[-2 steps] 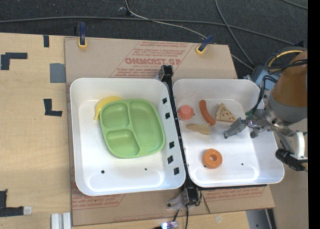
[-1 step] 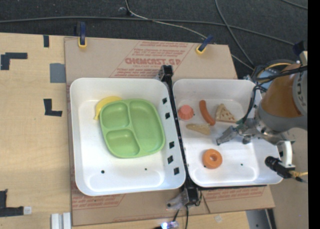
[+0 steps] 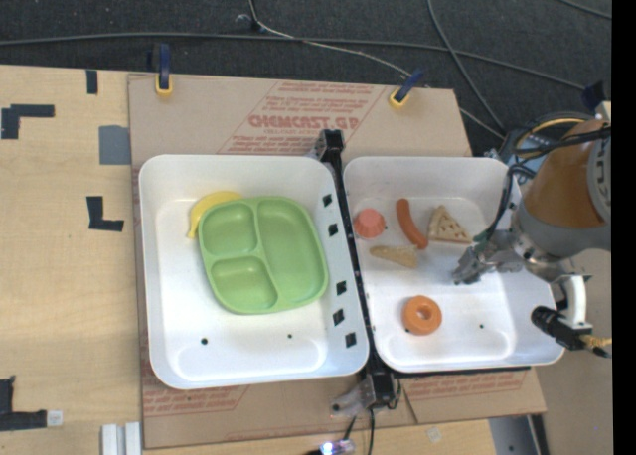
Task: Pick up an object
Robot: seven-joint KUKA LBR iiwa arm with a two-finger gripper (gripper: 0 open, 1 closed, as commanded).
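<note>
In the right bin (image 3: 497, 177) lie several toy foods: a pink round piece (image 3: 370, 224), a red sausage (image 3: 410, 222), a pizza slice (image 3: 448, 227), a tan bread piece (image 3: 396, 256) and an orange doughnut (image 3: 422, 315). My gripper (image 3: 473, 267) hangs low over the right part of this bin, right of the bread piece and below the pizza slice, with nothing seen between its fingers. The arm's orange band (image 3: 566, 185) rises behind it at the right.
The left bin (image 3: 159, 274) holds a green divided plate (image 3: 261, 253) with a yellow banana (image 3: 209, 207) tucked under its upper left corner. A black divider (image 3: 343, 244) runs between the bins. Cables (image 3: 477, 6) cross the dark floor behind the cardboard.
</note>
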